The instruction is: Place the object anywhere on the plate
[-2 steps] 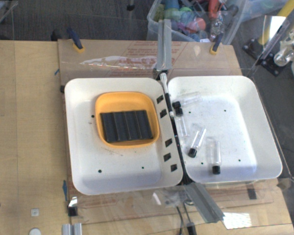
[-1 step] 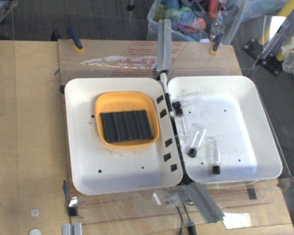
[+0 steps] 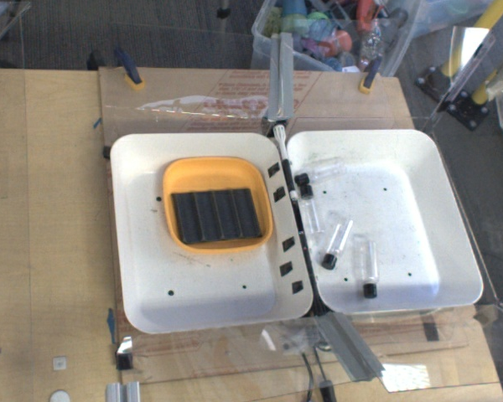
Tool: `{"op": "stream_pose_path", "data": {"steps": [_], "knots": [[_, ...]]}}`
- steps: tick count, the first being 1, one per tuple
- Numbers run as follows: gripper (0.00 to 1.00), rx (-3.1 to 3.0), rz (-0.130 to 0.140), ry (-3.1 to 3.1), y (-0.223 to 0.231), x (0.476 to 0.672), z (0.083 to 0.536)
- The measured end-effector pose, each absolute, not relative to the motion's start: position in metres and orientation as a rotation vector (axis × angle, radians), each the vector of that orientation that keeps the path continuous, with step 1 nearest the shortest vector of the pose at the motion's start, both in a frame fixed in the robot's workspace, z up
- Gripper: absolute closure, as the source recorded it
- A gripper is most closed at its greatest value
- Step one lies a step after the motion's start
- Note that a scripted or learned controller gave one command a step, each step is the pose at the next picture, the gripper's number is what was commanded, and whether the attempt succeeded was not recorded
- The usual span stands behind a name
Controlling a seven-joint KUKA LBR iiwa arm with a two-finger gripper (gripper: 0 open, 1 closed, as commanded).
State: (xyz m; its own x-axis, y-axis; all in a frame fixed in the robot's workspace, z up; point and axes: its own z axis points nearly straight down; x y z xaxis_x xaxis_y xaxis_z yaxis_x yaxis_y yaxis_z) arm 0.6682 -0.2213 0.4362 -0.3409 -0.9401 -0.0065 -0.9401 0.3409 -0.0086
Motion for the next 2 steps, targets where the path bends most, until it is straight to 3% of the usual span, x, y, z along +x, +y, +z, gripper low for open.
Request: {"op": "stream_pose_path", "data": {"steps": [2], "knots": [[1.0,-2.542,-0.004,1.834,-0.2211,0.668,0.4354]]}}
